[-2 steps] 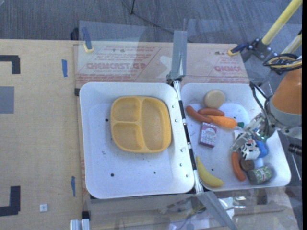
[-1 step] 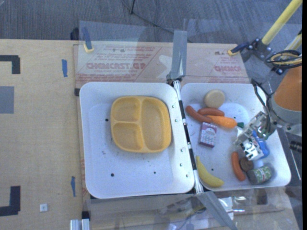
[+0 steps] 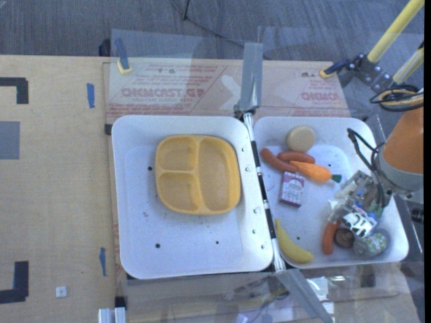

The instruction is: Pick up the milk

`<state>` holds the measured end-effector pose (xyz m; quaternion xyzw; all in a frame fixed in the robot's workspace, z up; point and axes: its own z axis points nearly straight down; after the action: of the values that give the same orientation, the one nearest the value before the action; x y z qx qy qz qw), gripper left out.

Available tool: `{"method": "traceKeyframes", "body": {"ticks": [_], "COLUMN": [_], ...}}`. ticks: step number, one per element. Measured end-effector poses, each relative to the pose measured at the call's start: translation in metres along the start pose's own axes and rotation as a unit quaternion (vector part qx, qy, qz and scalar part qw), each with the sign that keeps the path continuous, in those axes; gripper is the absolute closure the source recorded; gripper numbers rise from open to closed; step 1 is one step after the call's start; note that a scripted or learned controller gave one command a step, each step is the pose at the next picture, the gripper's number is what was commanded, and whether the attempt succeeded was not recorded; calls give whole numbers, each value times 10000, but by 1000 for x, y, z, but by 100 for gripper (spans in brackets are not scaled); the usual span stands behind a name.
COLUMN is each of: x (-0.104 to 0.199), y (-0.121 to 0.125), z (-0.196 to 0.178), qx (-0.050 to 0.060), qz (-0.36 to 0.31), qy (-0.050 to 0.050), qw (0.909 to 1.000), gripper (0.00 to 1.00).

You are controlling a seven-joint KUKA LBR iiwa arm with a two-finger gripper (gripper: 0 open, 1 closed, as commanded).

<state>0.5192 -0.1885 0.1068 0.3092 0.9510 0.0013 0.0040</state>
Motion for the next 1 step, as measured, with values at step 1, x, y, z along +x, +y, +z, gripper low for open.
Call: {"method": "traceKeyframes", "body": {"ticks": [1], "x": [9], "y": [-38], "z": [13], "qx": [-76], "qz": [711], "qy": [-23], "qw": [9974], "gripper": [100]}}
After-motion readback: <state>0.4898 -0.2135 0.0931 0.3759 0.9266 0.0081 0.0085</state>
